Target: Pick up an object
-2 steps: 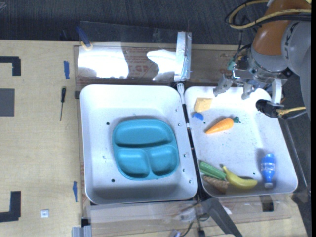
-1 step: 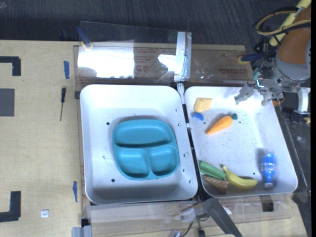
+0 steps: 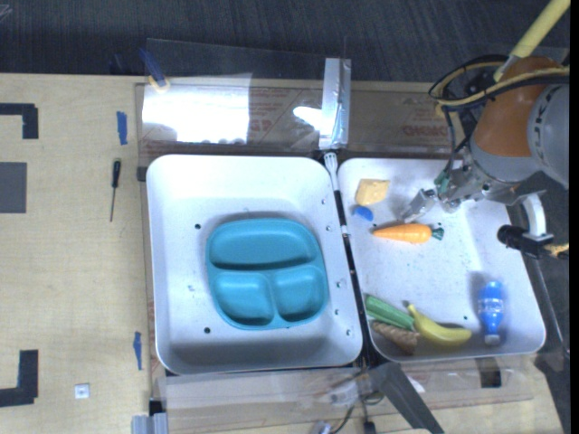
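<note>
**Over the right bin, claw above the carrot**

Over the right shallow white bin (image 3: 534, 333), the claw (image 3: 423, 203) hangs just above the orange toy carrot (image 3: 403, 233); I cannot tell its finger state. Nearby lie a yellow wedge (image 3: 372, 191) and a yellow banana (image 3: 439, 330).

Grey arm (image 3: 529, 129) (orange band above wrist), gripper (image 3: 423, 204) angled down-left.
</note>
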Motion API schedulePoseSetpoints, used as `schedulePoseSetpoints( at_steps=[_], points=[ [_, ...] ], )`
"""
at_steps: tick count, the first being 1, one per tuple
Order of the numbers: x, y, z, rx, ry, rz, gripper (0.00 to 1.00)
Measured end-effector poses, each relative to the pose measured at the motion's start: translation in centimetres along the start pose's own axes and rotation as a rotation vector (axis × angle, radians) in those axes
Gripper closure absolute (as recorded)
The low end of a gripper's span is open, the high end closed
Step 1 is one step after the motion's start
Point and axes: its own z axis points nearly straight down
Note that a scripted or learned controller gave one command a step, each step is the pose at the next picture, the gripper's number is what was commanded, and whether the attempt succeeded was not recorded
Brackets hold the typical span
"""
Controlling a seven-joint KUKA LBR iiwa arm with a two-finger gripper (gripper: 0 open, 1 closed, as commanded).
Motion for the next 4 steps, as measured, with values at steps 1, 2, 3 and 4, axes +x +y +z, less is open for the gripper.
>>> schedulePoseSetpoints(
  at_steps=[1, 2, 3, 4],
  points=[
    [7.8, -3.4, 0.1, -0.005, 0.000, -0.223, 0.00],
    [5.0, 1.6, 0.2, -0.006, -0.003, -0.156, 0.00],
    [5.0, 1.9, -0.9, -0.010, -0.003, -0.159, 1.00],
    [14.0, 2.0, -9.6, -0.002, 0.000, 0.078, 1.00]
  ],
)
